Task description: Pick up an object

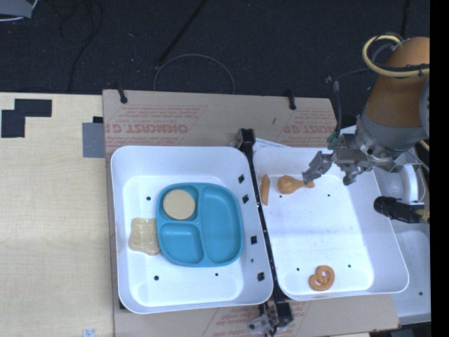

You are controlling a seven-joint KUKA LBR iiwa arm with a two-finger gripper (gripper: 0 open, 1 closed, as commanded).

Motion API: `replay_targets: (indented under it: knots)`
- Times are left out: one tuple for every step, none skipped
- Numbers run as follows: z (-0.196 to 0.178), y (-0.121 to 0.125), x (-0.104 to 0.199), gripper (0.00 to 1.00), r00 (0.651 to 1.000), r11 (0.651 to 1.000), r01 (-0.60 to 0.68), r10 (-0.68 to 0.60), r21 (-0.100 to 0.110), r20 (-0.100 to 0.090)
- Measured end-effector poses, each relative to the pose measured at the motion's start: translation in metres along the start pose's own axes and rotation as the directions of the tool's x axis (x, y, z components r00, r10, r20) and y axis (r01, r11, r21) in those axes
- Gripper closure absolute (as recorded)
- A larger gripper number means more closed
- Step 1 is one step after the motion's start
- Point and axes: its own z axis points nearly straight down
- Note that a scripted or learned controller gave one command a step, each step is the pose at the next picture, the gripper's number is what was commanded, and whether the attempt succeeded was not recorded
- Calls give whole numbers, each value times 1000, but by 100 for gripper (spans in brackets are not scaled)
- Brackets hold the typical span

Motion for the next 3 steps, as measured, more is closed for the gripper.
replay_targets:
  knots:
    - [-7, 2, 0, 0, 1000, 1000, 2, -2, -12, 1]
    - [38, 7, 0, 0, 1000, 1000, 1, -1, -8, 1]
    - [100, 1, -2, 0, 1000, 1000, 1, -1, -6, 1]
